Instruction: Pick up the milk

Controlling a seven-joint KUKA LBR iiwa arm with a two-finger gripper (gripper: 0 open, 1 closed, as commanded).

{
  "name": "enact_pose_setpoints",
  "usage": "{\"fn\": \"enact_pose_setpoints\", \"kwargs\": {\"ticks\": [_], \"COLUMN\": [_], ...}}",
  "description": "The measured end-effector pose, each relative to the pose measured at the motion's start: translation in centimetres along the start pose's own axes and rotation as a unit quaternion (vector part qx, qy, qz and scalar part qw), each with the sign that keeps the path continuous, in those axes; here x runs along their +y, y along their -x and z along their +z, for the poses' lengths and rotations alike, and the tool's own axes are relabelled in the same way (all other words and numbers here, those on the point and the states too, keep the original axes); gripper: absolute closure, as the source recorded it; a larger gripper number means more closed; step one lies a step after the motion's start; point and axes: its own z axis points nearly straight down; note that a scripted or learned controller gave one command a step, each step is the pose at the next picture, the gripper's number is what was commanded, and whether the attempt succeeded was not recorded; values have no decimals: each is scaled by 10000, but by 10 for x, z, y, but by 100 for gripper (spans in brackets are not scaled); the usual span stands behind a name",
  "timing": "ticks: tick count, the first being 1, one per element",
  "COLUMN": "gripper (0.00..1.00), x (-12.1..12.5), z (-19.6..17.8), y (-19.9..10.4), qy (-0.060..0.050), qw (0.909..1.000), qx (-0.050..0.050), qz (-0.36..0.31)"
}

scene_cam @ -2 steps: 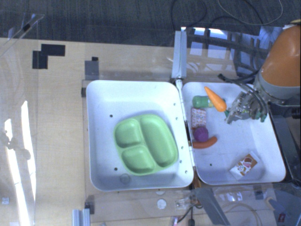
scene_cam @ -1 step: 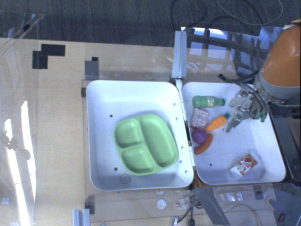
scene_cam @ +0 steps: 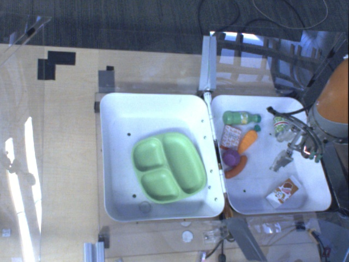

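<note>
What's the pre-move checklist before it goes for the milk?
1. Milk carton visible in right bin: ok.
2. Carton clear of neighbours: ok, it lies alone near the bin's front.
3. Gripper above carton: not ok, it sits further back in the bin.
4. Nothing already held: cannot tell.
5. Carrot, green bottle and purple toy out of path: ok, they lie across the bin.

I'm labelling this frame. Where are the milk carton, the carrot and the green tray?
milk carton (scene_cam: 284, 192), camera view, middle of its printed face.
carrot (scene_cam: 248, 141), camera view, middle of the orange body.
green tray (scene_cam: 169, 167), camera view, central divider.
</note>
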Motion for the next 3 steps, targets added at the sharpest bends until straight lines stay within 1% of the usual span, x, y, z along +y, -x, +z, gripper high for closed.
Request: {"fn": "enact_pose_setpoints", "kwargs": {"ticks": [1, 2, 3], "gripper": [0, 0, 100], "x": [-38, -28, -26], "z": [60, 94, 81], "y": [-17, -27, -24], "qy": [1, 3, 16], "qw": [9974, 10000, 9999], "qx": [2, -52, -97], "qz": [722, -17, -31]}}
